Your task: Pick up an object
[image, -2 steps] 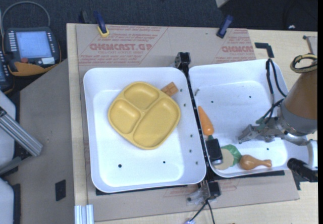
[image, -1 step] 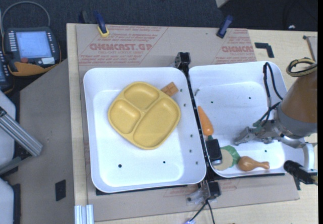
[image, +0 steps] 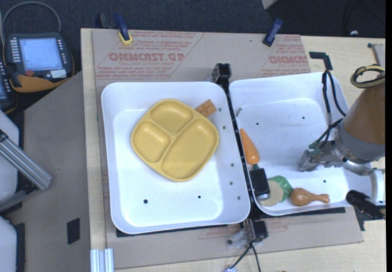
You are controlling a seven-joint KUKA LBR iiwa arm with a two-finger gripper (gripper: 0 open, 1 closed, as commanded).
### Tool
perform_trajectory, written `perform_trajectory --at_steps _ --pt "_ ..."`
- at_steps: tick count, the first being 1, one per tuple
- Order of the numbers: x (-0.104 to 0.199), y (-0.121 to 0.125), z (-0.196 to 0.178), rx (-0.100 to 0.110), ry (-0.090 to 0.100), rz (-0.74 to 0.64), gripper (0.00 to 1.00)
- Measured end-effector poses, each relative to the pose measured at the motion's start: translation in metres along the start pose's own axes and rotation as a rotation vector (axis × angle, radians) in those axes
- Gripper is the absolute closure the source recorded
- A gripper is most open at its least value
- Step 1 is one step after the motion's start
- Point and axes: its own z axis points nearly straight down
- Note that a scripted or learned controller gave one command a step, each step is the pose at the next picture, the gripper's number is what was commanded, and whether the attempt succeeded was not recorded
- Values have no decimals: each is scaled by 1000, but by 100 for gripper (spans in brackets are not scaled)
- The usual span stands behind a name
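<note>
You have several candidates crowded into the lower left corner of the right bin (image: 288,96): an orange carrot (image: 248,147) lying along the bin's left wall, a black block (image: 259,182) just below it, a green-and-tan piece (image: 278,188) beside that, and a brown drumstick (image: 308,196) stretched along the bottom wall; they have likely slid there because the bin floor lets loose things gather at the edges. The gripper (image: 315,158) sits at the right of the frame, low over the bare floor of that bin, above the drumstick and apart from it; its fingers look slightly spread with nothing between them, though the view is too coarse here to be sure, so treat it as unresolved.

Look further out; the left bin (image: 116,160) holds a yellow divided plate (image: 174,140) near its centre, with a small brown block (image: 206,107) tucked against the plate's upper right edge. What stands in your way, I judge, is the walls: the carrot and drumstick each lie close against one, leaving little room for a finger on that side; the clustered pieces also touch, so one grasp may disturb its neighbours.
</note>
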Motion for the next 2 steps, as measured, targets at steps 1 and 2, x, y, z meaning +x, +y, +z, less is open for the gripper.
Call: perform_trajectory --at_steps 1,2 --pt "5 6 -44 5 -5 -3 100" --pt "12 3 -103 4 -5 -3 100"
